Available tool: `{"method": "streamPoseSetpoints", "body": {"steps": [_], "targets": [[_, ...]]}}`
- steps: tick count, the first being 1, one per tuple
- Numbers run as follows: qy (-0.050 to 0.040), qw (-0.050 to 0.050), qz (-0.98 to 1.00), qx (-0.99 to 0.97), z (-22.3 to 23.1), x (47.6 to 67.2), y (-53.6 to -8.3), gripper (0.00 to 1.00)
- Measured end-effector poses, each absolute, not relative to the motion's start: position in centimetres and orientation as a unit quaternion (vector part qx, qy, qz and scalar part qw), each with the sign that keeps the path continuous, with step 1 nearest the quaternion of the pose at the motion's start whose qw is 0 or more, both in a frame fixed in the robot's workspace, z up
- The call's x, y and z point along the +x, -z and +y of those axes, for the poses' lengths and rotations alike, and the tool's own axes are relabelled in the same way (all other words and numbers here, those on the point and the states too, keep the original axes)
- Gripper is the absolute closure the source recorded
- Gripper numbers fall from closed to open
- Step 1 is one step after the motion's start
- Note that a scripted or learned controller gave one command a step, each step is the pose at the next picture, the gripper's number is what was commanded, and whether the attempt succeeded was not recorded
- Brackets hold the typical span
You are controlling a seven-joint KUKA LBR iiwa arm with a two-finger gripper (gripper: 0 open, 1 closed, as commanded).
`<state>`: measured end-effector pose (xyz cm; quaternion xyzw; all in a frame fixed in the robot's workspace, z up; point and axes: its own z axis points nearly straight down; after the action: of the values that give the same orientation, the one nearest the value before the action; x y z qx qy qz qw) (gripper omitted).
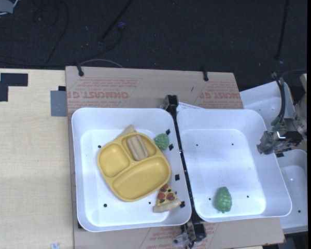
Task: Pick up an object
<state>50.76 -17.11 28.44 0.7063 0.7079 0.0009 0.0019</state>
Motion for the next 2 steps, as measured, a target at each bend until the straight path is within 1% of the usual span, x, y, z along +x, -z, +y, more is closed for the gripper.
{"method": "streamPoseSetpoints", "body": {"steps": [1,2], "targets": [[0.0005,-0.001,0.708,0.706,-17.1,50.8,-29.5,1.0],[0.0006,-0.002,0.709,0.705,-11.8,50.8,-27.6,1.0]]}}
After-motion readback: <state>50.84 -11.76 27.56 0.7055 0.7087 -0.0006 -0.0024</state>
